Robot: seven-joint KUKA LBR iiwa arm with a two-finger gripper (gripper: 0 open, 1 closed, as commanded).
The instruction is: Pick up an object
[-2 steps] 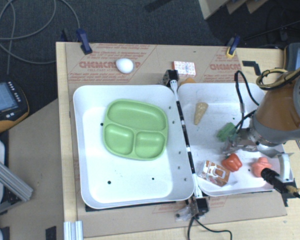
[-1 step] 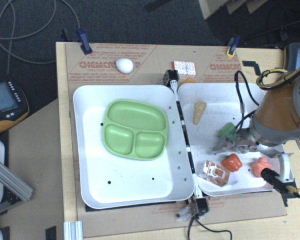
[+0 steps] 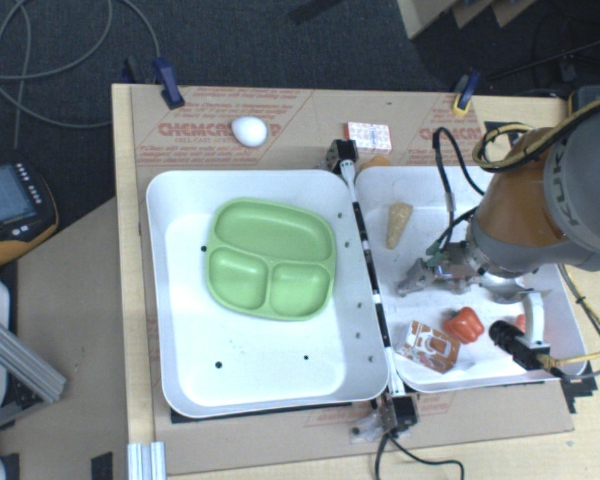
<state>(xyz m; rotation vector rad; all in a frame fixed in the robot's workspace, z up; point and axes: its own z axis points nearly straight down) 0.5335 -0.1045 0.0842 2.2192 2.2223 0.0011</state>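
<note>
The surface point(image 3: 280, 118) is a cardboard-topped board, and the two white bins take up most of it. The left bin point(image 3: 270, 360) sits at 9 o'clock of the view and the right bin point(image 3: 430, 193) at 3 o'clock, and they touch along the middle seam.

The arm point(image 3: 520, 208) comes in from 3 o'clock and hangs over the right bin, covering a good part of that bin's right half.

A green plate point(image 3: 272, 258) with three compartments lies flat in the left bin, a bit toward 12 o'clock of that bin's middle.

The end effector point(image 3: 415, 281) is down low in the right bin, roughly mid-bin and near the seam. Honestly I can't tell whether it's released or clenched, the view is just too murky there.

The pickable stuff is all in the right bin:
- A brown and white packet point(image 3: 430, 345) lies at 6 o'clock of the end effector, near the bin's front edge.
- A tan wedge point(image 3: 398, 224) lies at 12 o'clock of the end effector, apart from it.
- A red lump point(image 3: 464, 323) sits at 4 o'clock of the end effector, just beside the packet.

Outside the bins, a small pink and white box point(image 3: 369, 136) sits on the surface at 12 o'clock of the seam. A white egg point(image 3: 248, 130) sits at 12 o'clock of the left bin.

A blue clip point(image 3: 167, 81) grips the surface's far edge at 11 o'clock, and another clip point(image 3: 466, 90) at 1 o'clock.
</note>
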